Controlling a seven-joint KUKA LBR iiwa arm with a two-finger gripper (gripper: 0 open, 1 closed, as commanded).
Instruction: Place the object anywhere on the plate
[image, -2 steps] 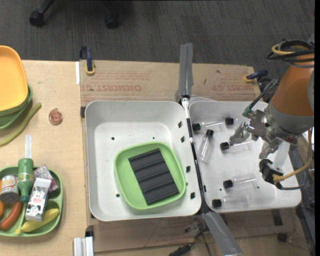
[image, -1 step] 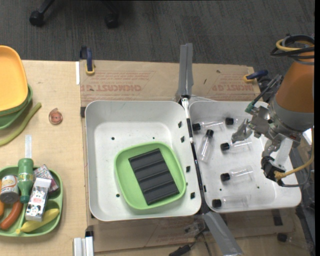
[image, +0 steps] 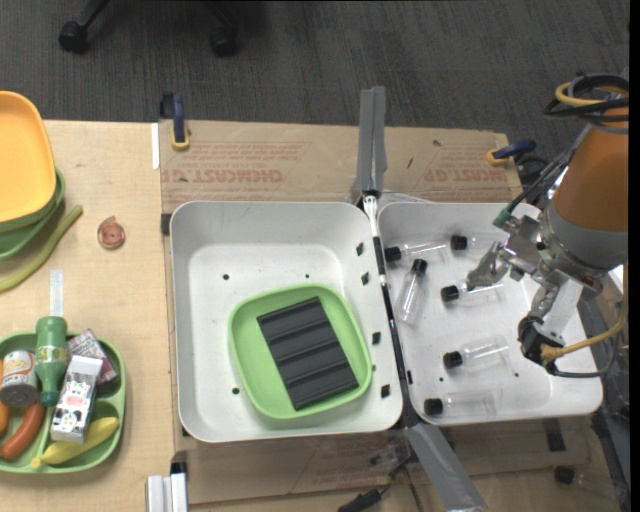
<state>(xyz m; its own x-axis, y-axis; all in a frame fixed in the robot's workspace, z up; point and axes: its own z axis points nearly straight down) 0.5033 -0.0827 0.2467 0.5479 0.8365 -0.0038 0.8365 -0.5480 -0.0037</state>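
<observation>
A green plate (image: 247, 325) lies in the left bin (image: 200, 300). A black ridged block (image: 308, 352) rests flat on the plate, set at a slant. Several clear vials with black caps lie scattered in the right bin (image: 570, 400), among them one (image: 472, 355) near the middle and one (image: 410, 288) by the left wall. My gripper (image: 482, 275) hangs low over the right bin's upper middle, pointing down and left. A black-capped vial (image: 451, 293) lies right at its tip. The grey arm and its orange band (image: 600, 170) come in from the right.
Both bins stand on cardboard (image: 260, 165) held by clamps (image: 175, 125). On the wooden bench to the left are stacked yellow and green dishes (image: 20, 170), a green tray of toy food (image: 60, 410) and a small pink disc (image: 111, 233). Cables (image: 560, 355) hang by the right bin's edge.
</observation>
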